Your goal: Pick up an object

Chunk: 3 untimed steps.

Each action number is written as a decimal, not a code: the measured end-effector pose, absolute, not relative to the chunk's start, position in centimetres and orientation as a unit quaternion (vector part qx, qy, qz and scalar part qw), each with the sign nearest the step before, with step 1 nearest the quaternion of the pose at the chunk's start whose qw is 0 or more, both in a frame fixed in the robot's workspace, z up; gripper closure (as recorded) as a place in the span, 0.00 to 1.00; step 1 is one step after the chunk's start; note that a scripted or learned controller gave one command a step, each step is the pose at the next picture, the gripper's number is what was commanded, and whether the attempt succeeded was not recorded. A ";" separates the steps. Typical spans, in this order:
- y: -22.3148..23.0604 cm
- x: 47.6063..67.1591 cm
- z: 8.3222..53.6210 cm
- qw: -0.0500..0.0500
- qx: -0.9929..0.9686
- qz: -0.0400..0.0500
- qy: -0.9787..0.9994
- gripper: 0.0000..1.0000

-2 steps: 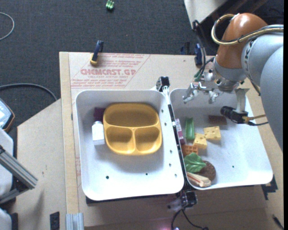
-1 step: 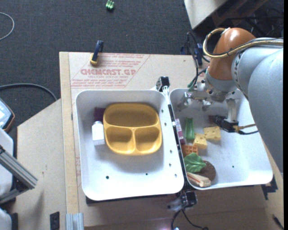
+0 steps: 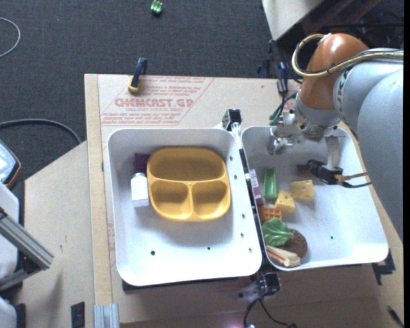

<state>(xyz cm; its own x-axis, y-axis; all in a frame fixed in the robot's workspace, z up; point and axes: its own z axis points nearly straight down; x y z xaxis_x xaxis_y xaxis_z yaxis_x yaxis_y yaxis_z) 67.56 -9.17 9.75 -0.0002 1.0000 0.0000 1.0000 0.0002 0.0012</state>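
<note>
Dark carpet behind, pale worktop (image 3: 64,211) carrying two white bins. Claw (image 3: 280,142) low over upper left corner of right bin (image 3: 346,237); grip state impossible to tell. Toy food clustered along that bin's left wall: green pepper (image 3: 270,183), cheese wedge (image 3: 302,191), lettuce (image 3: 276,230). Open floor toward lower right. Yellow divided plate (image 3: 188,182) in left bin (image 3: 179,256).

Dark carpet floor (image 3: 77,45) spreads behind the pale wooden counter (image 3: 64,211). A black cable (image 3: 45,125) curls across the carpet at left, and a small green object (image 3: 156,7) sits near the top edge.
</note>
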 end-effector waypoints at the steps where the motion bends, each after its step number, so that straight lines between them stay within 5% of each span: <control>1: -9.8 68.2 15.9 0.004 0.707 0.003 0.707 1.00; 3: -10.2 68.4 22.7 0.003 0.707 0.002 0.707 1.00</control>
<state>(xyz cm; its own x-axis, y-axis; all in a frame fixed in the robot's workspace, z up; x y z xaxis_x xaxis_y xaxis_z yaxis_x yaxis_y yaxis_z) 68.36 -10.19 22.74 -0.0005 1.0000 -0.0013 1.0000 0.0005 0.0066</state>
